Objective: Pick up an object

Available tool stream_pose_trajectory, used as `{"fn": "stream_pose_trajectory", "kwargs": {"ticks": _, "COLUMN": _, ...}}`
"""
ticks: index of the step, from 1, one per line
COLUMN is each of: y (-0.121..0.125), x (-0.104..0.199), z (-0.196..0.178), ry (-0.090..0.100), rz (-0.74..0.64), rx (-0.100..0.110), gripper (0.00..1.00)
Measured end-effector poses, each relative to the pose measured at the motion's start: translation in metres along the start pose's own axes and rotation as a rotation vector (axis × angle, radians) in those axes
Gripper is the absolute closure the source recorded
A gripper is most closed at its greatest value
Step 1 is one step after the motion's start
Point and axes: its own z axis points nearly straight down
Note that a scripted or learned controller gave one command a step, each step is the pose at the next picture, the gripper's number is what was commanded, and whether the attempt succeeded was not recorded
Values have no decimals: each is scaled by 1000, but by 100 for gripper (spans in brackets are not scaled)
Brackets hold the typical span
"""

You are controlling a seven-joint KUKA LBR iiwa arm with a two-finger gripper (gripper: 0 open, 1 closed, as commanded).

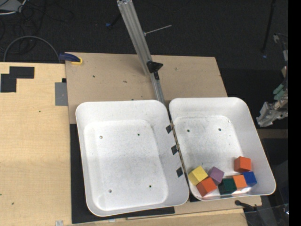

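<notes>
Several small coloured blocks lie clustered in the near right corner of the right bin (207,108). Among them are a yellow block (198,174), a purple block (216,174), a red block (206,186), a dark green block (227,186), an orange block (240,181), a blue block (249,178) and an orange-red block (242,164). My gripper (272,112) hangs outside the right bin, just past its right rim, well above and behind the blocks. It is pale and partly cut off, and nothing is seen in it.
The left bin (89,112) sits beside the right one, joined by black clips (174,149). A slanted aluminium bar (140,44) rises from the gap between the bins. A blue and yellow clamp (70,58) rests at the bench's far left corner.
</notes>
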Motion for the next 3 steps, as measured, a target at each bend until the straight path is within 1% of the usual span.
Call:
{"fn": "stream_pose_trajectory", "kwargs": {"ticks": 1, "y": 0, "x": -4, "z": -48, "ry": 0, "rz": 1, "rx": 3, "gripper": 100}}
{"fn": "stream_pose_trajectory", "kwargs": {"ticks": 2, "y": 1, "x": 78, "z": -123, "ry": 2, "rz": -5, "rx": 1, "gripper": 100}}
{"fn": "stream_pose_trajectory", "kwargs": {"ticks": 3, "y": 0, "x": 75, "z": -119, "ry": 1, "rz": -2, "rx": 10, "gripper": 0}}
